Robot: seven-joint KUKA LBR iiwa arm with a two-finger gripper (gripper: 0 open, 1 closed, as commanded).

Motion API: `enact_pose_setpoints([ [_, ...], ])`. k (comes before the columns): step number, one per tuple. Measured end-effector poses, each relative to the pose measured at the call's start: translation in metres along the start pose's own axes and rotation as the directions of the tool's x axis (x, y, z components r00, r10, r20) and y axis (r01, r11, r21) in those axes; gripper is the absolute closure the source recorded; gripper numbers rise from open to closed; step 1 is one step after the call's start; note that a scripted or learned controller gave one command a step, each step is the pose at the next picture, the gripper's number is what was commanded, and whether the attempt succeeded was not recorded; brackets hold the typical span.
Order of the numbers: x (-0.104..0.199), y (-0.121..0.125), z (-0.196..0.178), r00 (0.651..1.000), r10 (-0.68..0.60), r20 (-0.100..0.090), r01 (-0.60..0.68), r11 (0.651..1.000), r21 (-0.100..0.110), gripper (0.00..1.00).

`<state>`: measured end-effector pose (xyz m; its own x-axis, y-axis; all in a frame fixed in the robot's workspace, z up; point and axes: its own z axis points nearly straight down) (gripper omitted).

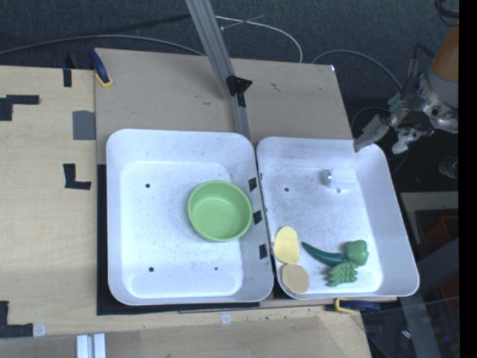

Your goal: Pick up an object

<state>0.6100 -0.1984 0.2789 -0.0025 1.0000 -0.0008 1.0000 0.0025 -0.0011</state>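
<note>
While the bench point(164, 88) spreads pale wood across the view from nine o'clock to the centre, two shallow white bins sit side by side on it. Of these, the left bin point(149, 274) is the larger in view, and it holds a green bowl point(219, 210) standing upright, toward the bin's three o'clock side and near the wall it shares with its neighbour. At the bowl's three o'clock lies the right bin point(373, 192), slightly turned, with its objects gathered along its six o'clock edge.

At two o'clock of the view the arm point(447, 62) reaches in, its orange band visible above the grey wrist. Its gripper point(381, 134) hangs just outside the right bin's far corner, at about one o'clock of that bin, well apart from the objects; two fingers point(368, 135) stand spread with nothing between them, so the pincer is released.

A grey metal pole point(212, 43) runs from twelve o'clock down to the seam between the bins.

Among the small things, a dark green curved vegetable point(322, 254) lies at the centre of the cluster, touching a green pepper point(357, 251) at its three o'clock. Just at its six o'clock sits a green leafy piece point(342, 274). At its nine o'clock rests a yellow piece point(287, 245), and at that one's six o'clock a tan round piece point(295, 278) touches the bin's rim.
</note>
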Motion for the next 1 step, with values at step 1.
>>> enact_pose_setpoints([
  [1, -0.0001, 0.0, 0.0, 1.0, 0.0, 0.0, 0.0, 1.0, 0.0, 0.0],
])
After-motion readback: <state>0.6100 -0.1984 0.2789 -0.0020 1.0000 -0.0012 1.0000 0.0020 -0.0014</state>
